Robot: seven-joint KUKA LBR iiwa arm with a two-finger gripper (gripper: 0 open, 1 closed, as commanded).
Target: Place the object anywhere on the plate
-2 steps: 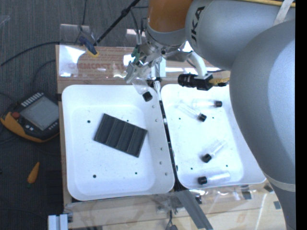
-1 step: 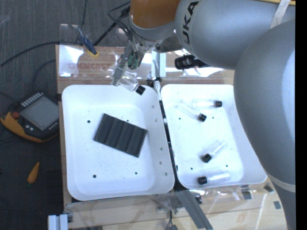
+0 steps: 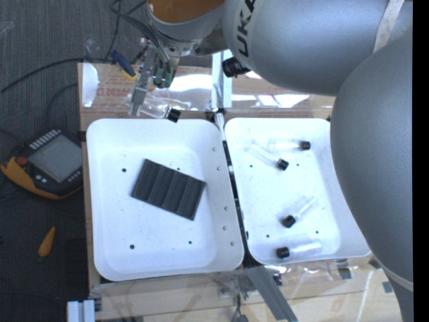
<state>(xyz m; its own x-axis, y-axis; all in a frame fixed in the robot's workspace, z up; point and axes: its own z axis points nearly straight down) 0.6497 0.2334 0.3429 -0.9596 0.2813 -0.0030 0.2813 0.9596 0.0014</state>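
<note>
Hand (image 3: 149,92) grips a clear vial (image 3: 155,107) above the left bin's (image 3: 107,247) far rim.

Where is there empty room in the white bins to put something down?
Left bin: bare floor all around the dark ribbed plate, most along the near edge. Right bin: crowded, with four clear tubes scattered about; the bare strip is along its left side. The gripper hangs beyond the bins.
</note>
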